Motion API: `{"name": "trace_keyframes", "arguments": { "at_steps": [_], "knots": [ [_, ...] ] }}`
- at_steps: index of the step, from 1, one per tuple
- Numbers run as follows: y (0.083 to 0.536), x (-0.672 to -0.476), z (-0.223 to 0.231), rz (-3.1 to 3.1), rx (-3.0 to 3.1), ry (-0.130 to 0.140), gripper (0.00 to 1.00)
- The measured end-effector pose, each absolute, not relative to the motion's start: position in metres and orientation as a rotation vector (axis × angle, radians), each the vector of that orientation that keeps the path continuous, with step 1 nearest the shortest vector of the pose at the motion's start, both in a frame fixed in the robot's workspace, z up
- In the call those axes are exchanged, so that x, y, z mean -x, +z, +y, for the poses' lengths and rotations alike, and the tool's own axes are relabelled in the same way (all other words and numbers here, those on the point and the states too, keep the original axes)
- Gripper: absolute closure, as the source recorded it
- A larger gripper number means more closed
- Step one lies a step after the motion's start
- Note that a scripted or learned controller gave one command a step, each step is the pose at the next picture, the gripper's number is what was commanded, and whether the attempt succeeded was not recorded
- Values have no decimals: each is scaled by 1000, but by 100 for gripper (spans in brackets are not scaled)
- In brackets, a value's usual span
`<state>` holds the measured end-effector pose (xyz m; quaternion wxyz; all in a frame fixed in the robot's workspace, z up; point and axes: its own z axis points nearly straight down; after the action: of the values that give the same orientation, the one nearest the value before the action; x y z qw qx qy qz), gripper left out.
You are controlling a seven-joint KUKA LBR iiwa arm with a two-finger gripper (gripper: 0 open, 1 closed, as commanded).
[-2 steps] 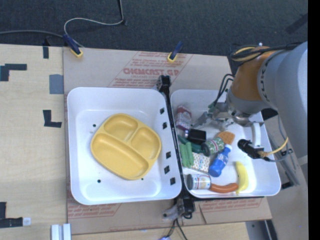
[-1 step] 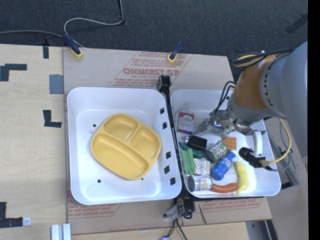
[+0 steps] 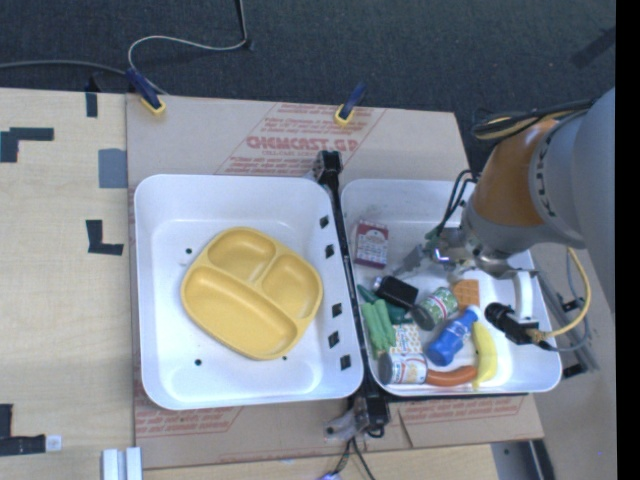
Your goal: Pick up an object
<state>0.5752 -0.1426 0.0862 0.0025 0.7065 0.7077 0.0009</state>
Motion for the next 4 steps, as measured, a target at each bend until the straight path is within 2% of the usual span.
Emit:
{"name": "trace_keyframes", "arguments": {
  "at_steps": [1,2,3,4],
  "knots": [
    [86,-547,-124,2219,-2218,2,0],
    [85,-615,-117,2221,-2218,2,0],
    [84,-665,-117,2233,-2226,-20,0],
    [94,-666,-116,2229,-2223,-16,100]
  ]
}}
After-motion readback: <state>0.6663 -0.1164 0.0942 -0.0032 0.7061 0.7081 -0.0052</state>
